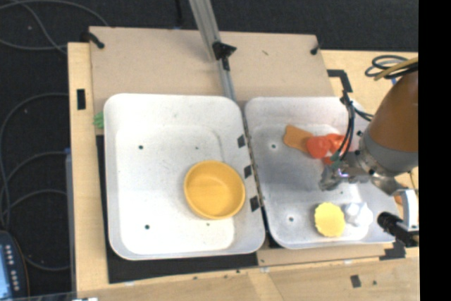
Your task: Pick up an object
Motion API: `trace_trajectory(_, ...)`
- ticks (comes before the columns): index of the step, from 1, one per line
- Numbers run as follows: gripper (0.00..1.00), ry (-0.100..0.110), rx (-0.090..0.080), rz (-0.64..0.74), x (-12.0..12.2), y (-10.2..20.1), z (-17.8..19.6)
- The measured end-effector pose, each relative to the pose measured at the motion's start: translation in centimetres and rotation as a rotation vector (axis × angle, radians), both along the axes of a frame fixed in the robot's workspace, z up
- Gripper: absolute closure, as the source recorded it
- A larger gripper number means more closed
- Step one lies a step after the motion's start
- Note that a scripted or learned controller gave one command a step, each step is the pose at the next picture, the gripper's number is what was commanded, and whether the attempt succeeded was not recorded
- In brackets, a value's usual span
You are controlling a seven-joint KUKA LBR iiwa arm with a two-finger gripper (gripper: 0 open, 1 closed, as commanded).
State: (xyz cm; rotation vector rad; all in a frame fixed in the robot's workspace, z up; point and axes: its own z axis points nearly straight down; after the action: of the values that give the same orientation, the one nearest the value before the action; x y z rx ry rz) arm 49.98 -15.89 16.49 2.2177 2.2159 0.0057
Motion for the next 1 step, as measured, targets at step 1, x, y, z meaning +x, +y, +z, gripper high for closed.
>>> trace_trajectory(1,1.00,-0.001,0.000,0.005,1.12,-0.09,5.87)
